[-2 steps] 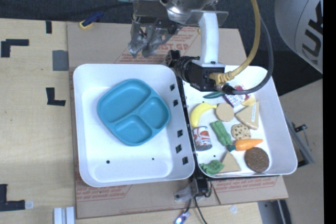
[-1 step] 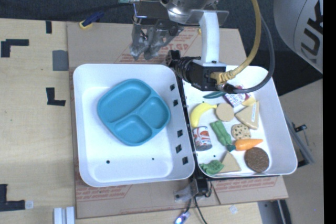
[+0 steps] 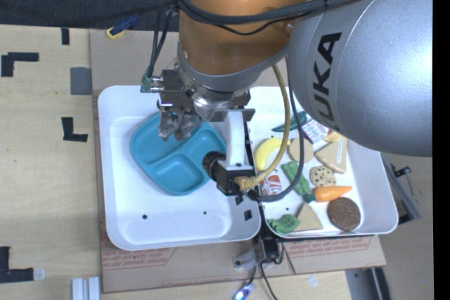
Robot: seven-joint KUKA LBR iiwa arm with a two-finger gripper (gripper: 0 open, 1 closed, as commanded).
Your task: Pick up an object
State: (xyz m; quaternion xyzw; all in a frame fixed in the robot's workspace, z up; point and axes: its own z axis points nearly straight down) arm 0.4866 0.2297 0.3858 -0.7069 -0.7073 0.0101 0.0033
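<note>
Grey arm (image 3: 365,60) reaching in over the worktop (image 3: 42,151). Left bin (image 3: 119,221) holding a blue divided tray (image 3: 172,161); right bin (image 3: 383,214) crowded with toy food. Gripper (image 3: 177,124) down at the tray's upper rim, open or closed impossible to tell. Grasp stage, seemingly; next, closing on the rim, then lifting straight up.

Two white bins (image 3: 119,172) on a cardboard sheet (image 3: 126,60) — wooden bench (image 3: 42,172) beneath.

The big grey arm (image 3: 365,60) has black letters on it. You can read "UKA", part of the name KUKA.
</note>
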